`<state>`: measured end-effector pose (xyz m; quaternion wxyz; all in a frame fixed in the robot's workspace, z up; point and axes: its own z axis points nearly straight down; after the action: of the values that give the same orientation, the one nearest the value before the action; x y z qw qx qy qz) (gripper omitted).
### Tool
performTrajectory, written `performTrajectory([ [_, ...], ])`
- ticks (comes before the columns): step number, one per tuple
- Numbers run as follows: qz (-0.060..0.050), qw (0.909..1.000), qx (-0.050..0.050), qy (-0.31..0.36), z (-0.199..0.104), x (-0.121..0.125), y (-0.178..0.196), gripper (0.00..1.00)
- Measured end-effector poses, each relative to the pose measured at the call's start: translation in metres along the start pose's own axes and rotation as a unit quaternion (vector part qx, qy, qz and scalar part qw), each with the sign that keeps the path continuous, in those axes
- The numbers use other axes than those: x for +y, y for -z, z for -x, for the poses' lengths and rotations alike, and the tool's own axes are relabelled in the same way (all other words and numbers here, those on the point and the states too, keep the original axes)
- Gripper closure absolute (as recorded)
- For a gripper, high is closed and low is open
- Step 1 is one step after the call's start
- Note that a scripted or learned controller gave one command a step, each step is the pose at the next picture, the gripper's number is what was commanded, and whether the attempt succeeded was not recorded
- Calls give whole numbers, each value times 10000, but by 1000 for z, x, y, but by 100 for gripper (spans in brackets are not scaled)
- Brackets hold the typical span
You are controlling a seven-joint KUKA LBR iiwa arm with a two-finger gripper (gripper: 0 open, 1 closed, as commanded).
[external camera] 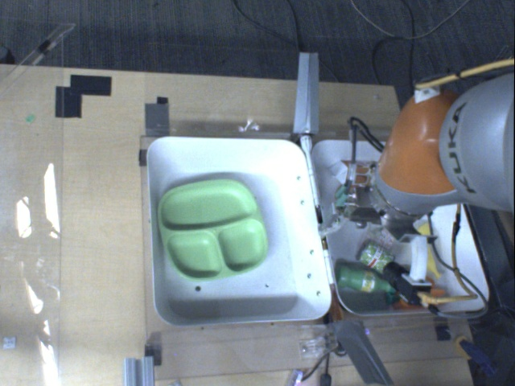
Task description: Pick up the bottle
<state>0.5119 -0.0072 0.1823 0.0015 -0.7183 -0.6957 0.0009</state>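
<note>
Claw (360,207) sat low over the right bin (330,161), near that bin's left wall, hung from the grey arm (483,147) with its orange band (414,147) entering from the right. Whether the claw was spread or pressed together could not be told; the wrist and cabling hid the tips from above. Nothing was seen between them.

Green bottle (364,281) lay on its side just below the claw, toward the near edge of the right bin, apart from the claw. A small green-labelled can (375,254) lay between claw and bottle, slightly to the right. A white object (418,260) and some yellow and orange items, too cluttered to identify, lay further right of the bottle.

Left of the claw, across the dividing wall, the left bin (282,167) held a green three-compartment tray (213,227), well apart from the claw
</note>
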Motion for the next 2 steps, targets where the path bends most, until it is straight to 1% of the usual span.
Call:
performTrajectory([
  [1,2,9787,-2,2052,-17,-25,0,0],
  [2,13,9864,-5,1641,13,-24,0,0],
])
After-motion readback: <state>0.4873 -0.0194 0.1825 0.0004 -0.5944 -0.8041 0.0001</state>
